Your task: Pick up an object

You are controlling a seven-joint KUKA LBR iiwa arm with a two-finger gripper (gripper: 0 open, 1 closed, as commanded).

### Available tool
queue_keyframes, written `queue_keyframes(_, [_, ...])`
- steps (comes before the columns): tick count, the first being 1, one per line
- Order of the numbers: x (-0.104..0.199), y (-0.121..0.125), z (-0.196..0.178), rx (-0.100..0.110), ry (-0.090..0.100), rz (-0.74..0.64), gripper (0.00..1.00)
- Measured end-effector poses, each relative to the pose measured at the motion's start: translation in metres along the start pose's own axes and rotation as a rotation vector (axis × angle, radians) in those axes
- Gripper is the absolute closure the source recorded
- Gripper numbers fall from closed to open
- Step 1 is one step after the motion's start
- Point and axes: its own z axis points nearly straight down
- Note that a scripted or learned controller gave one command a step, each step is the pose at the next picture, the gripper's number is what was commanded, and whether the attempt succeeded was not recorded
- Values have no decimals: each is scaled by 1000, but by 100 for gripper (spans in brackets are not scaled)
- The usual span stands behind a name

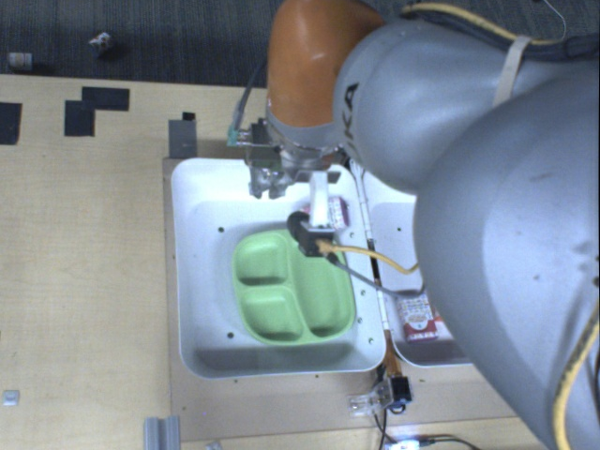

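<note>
Likely light, stiff and slick, best pinched at a rim or divider: pale green three-compartment plastic tray (292, 289) flat in left-hand shallow white bin (200, 251); claw (266, 186) above bin's far end, clenched or released impossible to tell.

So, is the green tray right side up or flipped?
Right side up: the green three-compartment plastic tray lies flat in the left white bin, hollows facing upward.

Pale wooden bench (84, 279), dark carpet floor (141, 17) beyond
</note>
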Motion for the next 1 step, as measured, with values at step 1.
queue_keyframes(1, [26,-33,1,2,-1,0,100])
